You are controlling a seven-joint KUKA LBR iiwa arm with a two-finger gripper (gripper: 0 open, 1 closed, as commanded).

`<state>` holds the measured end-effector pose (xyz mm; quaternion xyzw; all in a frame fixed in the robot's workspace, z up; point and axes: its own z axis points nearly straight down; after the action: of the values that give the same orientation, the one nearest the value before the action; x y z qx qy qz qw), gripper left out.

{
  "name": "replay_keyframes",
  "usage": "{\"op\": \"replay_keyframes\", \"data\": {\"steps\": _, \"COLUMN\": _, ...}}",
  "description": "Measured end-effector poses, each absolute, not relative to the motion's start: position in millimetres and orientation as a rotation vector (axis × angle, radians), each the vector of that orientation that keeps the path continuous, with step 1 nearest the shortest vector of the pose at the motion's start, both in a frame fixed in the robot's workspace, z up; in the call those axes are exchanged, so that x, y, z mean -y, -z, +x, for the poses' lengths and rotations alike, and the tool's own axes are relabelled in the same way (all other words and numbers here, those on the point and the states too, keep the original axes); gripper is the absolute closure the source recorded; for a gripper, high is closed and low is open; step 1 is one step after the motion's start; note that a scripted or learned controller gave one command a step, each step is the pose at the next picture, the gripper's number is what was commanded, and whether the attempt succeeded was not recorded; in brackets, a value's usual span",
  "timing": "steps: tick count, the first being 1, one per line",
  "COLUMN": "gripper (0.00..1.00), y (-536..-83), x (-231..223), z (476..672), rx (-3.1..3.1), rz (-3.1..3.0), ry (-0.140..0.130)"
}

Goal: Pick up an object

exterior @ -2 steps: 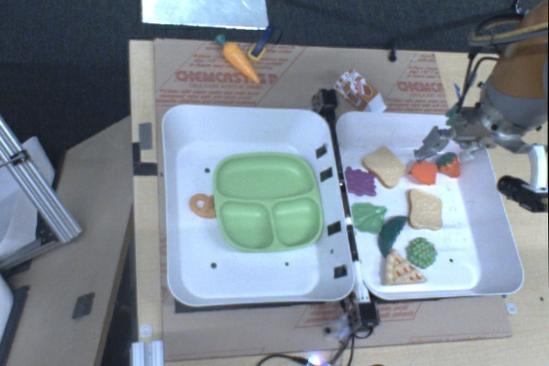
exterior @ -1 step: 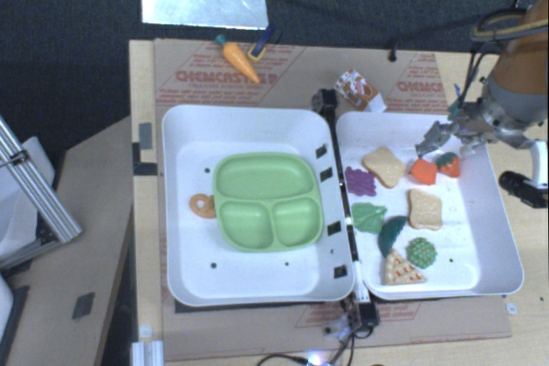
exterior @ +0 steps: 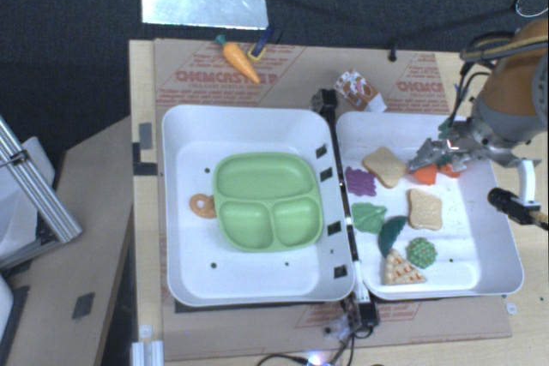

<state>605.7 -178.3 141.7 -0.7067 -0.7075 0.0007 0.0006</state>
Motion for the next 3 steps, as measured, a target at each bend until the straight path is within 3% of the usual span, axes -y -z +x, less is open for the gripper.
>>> {"op": "replay_keyframes", "data": {"steps": 1, "gripper": 0.0, "y": -89, "x": 178, "z": 605.3, "rx": 2.222, "rz": -2.218, "ry": -0.002}}
{"op": "replay_keyframes", "data": {"steps": 2, "gripper": 1.0, "y": -104, "x": 178, "z": 607.6, "rx": 2.227, "rz": -2.222, "ry": 0.003}}
{"op": "replay_keyframes", "data": {"steps": 3, "gripper": 1.0, "y": -169, "x": 178, "z": 611.3, "rx": 2.231, "rz": -2.222, "ry": 0.007}}
